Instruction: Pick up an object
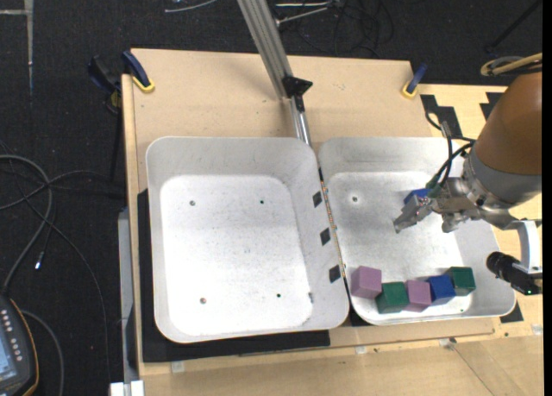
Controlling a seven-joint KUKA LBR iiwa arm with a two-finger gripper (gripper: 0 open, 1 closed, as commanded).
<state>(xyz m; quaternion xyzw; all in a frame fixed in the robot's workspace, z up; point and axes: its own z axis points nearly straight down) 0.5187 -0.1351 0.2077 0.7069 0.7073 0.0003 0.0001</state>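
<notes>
Hovering jaws [427,216]; cubes [414,289] rowed left-right.

Two shallow white bins sit side by side on the tabletop [216,84]. The left bin [164,170] lies bare. In the right bin [379,157], five blocks line the near edge: a purple block [366,281], a dark green block [392,297], a second purple block [418,293], a blue block [442,287] and a green block [462,279]. The tool [420,210] hangs above the right bin's middle, apart from the blocks.
</notes>
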